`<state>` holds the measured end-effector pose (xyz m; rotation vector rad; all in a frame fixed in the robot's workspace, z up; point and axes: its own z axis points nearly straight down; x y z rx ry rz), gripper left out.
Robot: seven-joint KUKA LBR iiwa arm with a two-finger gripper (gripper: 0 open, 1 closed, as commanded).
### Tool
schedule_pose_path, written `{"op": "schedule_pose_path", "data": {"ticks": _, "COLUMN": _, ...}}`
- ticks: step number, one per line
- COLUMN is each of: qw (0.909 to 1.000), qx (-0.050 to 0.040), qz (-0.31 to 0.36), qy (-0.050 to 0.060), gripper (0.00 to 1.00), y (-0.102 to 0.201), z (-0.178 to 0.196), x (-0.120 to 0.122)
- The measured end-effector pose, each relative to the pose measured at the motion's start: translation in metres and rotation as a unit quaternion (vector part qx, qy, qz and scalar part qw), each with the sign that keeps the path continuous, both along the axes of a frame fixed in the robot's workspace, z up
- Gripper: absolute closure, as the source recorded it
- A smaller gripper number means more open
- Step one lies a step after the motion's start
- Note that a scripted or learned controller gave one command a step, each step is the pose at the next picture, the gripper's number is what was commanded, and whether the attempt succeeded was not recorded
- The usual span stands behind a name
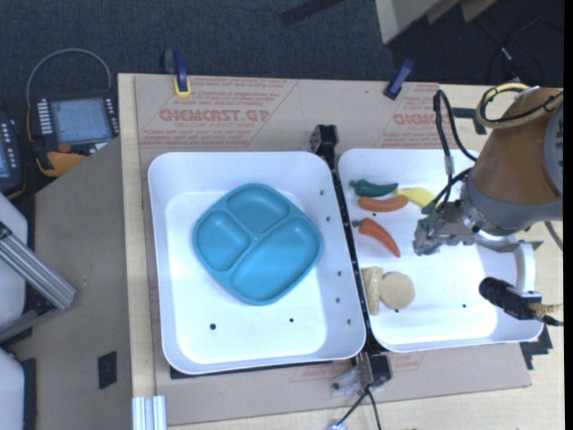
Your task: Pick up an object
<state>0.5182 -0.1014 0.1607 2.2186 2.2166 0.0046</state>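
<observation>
In the right bin lie several toy foods: a green pepper, an orange sausage-like piece, a yellow piece, a red-orange chili, and a tan round bun next to a pale wedge. My gripper hangs low over the middle of this bin, just right of the chili and below the yellow piece. Nothing shows between its fingers.
The left bin holds a blue divided plate. A black clamp sits at the far end of the wall between the bins. The arm's grey and orange body covers the right bin's far right side.
</observation>
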Motion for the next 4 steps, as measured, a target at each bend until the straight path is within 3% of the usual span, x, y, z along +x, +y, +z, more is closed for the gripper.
{"op": "schedule_pose_path", "data": {"ticks": 2, "qw": 1.0, "qx": 0.0, "qz": 0.001, "qy": 0.0, "gripper": 1.0, "y": 0.01, "z": 0.087, "x": 0.002}}
{"op": "schedule_pose_path", "data": {"ticks": 3, "qw": 1.0, "qx": 0.0012, "qz": 0.004, "qy": 0.001, "gripper": 1.0, "y": 0.059, "z": 0.092, "x": 0.024}}
{"op": "schedule_pose_path", "data": {"ticks": 4, "qw": 1.0, "qx": 0.0013, "qz": 0.003, "qy": 0.002, "gripper": 1.0, "y": 0.109, "z": 0.087, "x": 0.031}}
